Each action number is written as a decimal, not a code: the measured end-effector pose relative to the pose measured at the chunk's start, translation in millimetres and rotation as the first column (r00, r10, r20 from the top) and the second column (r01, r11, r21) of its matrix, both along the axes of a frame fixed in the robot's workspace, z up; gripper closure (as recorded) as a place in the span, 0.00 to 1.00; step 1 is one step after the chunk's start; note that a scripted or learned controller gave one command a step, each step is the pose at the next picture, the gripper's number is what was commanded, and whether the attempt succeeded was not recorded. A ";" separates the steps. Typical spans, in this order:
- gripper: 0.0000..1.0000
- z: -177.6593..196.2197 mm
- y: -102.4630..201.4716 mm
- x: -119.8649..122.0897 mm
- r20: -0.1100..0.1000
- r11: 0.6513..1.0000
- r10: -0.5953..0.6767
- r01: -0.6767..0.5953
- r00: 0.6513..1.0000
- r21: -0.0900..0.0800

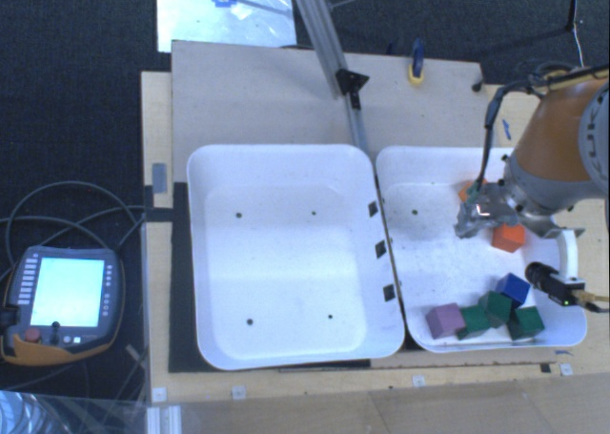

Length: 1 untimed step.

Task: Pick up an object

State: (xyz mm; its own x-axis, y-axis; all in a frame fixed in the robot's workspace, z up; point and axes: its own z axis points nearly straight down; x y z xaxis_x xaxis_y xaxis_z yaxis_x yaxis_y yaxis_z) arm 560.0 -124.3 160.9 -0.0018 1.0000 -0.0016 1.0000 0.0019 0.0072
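Gripper (474, 220) is hanging low inside the right bin (412, 167) near its far-right edge, probably going for the orange block (508, 237) sitting beside it, though honestly can't tell its grip state.

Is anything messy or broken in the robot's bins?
Nothing looks broken or spilled. The blocks sit bunched in the right bin: a purple block, green blocks and a blue block huddle in its near corner, and an orange block lies by the gripper.
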 end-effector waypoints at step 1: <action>1.00 55.6 -11.2 1.9 0.001 1.000 0.001 -0.001 1.000 -0.001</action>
State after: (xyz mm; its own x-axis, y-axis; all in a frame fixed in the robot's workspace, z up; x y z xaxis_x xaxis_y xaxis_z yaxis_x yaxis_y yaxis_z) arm 561.9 -135.5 216.6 -0.0028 1.0000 -0.0024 1.0000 0.0028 0.0087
